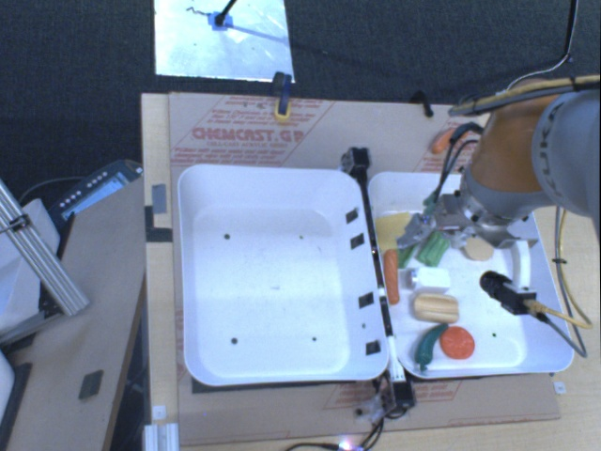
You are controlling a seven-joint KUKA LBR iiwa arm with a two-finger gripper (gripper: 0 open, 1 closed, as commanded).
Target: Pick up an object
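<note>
The right bin holds several small toy foods. Among them are a yellow piece, a green piece, an orange sausage-like piece, a white block, a tan loaf, a red round piece and a dark green pepper. My gripper hangs low over the upper left of this bin, between the yellow piece and the green piece. Part of the green piece is hidden under it. A beige round piece lies just right of the wrist.
The left bin adjoins the right one, with black clips along the shared wall. A black connector with a yellow cable hangs over the right bin. An orange item lies on the board behind the bins.
</note>
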